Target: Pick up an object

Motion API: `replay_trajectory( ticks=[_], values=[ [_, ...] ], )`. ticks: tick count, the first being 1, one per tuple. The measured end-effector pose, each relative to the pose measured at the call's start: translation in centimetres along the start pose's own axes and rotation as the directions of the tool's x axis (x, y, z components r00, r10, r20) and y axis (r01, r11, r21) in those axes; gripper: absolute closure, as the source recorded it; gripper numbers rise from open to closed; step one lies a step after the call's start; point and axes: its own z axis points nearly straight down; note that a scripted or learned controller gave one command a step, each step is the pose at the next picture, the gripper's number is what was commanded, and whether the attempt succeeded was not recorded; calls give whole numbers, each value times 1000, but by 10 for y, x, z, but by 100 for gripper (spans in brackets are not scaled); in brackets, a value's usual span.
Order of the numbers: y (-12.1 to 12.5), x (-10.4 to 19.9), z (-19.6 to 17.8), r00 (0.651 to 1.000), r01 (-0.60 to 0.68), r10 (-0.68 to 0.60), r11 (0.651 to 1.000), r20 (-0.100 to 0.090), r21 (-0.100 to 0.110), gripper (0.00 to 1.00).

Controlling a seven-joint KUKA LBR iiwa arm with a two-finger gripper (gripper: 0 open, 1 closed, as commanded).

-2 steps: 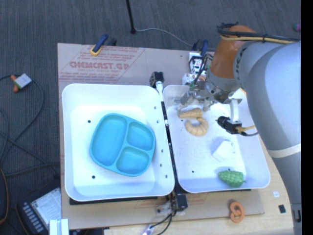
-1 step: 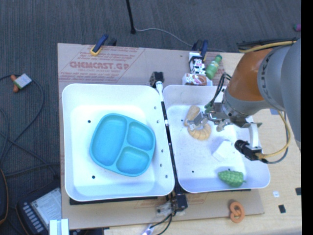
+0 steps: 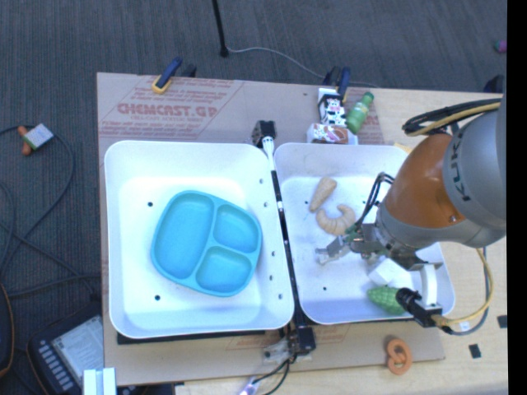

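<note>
Where the two white bins sit side by side, the left bin contains one blue divided plate. The right bin contains a tan cone-shaped piece, a curled tan croissant-like piece just nearer, and a green object at its near right. The gripper hangs low mid-bin beside the curled piece; whether its fingers grasp anything cannot be determined.
</note>
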Motion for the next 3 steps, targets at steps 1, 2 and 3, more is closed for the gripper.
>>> replay_trajectory(
  ticks=[1, 2, 3],
  values=[
    [1, -2, -10, 1000, -2, 2, 1000, 4, -4, 100],
    [78, 26, -52, 1000, 3, -3, 1000, -1, 4, 100],
    [165, -40, -86, 1000, 2, -2, 1000, 2, 4, 100]
  ],
)
